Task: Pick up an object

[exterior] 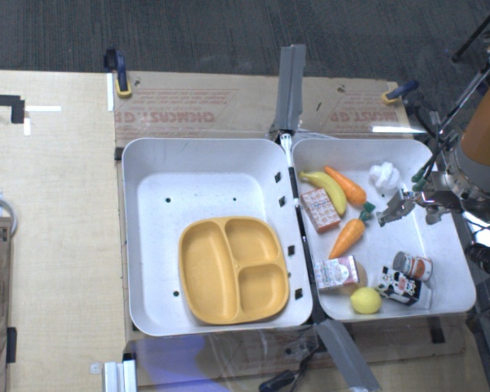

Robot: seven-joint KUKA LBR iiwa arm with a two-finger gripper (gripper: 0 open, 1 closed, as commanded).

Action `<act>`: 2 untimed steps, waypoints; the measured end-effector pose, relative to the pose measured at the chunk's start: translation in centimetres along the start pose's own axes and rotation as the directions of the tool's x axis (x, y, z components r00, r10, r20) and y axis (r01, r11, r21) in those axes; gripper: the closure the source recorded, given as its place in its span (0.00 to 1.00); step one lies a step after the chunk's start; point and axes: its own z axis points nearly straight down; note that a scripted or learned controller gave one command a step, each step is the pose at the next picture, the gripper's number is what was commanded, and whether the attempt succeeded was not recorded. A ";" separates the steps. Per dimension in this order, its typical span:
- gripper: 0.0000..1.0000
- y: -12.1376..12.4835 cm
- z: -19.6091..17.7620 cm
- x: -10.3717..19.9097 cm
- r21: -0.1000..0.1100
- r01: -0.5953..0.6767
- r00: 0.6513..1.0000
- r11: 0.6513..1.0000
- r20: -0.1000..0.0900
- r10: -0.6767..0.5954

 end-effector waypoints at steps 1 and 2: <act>0.00 5.7 11.6 0.6 -0.001 0.116 0.993 0.993 0.000 -0.116; 0.00 9.7 13.4 2.4 -0.011 0.182 0.983 0.983 0.004 -0.182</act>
